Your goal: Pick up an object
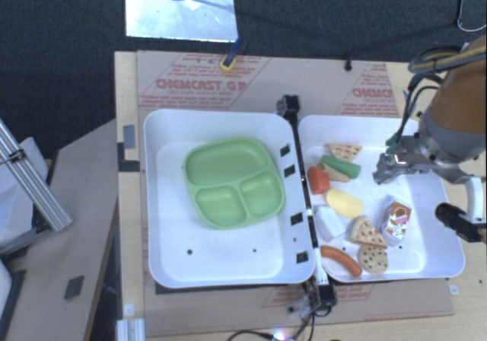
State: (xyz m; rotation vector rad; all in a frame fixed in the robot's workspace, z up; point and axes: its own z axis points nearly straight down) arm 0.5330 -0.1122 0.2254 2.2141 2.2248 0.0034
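Note:
The right bin (434, 256) holds several toy foods. There is a waffle wedge (344, 152), a green vegetable (340, 167), a red-orange piece (317, 180) and a yellow lump (344, 203). With them lie a white block (329, 221), a pizza slice (367, 232), a round cookie (372, 258), a sausage (341, 260) and a small red-and-white carton (396, 222). My gripper (384, 173) hangs over the bin's upper middle, right of the green vegetable and above the carton. I see nothing held in it.
The left bin (163, 202) holds a green divided plate (232, 183). A black-clipped divider (298, 187) runs between the bins. The grey and orange arm (456, 103) covers the right bin's far right corner. A black fitting (456, 221) sits at that bin's right rim.

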